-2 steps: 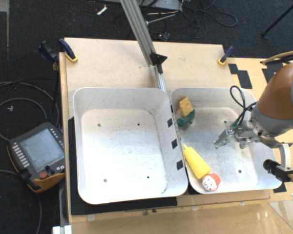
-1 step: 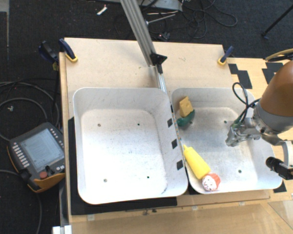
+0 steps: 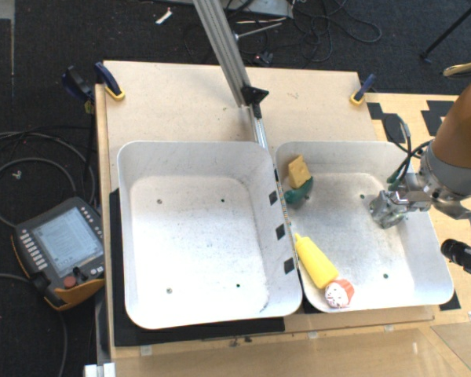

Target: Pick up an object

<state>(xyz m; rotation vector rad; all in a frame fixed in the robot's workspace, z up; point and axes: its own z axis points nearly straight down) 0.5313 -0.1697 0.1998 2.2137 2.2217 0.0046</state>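
Looking into the right bin [image 3: 424, 277], you see the claw [image 3: 386, 212] hovering low, well apart from the yellow toy [image 3: 315, 262]; its grip can't be told.

My gripper [image 3: 387, 213] hangs over the right bin [image 3: 424, 285], near its far right wall. Left of the fingers the floor is open up to the yellow block on a green piece [image 3: 298, 181]. Nearer me and left, the yellow cylinder [image 3: 315, 262] and orange-white piece [image 3: 339, 294] crowd the divider. Left bin [image 3: 133, 210] floor unobstructed.
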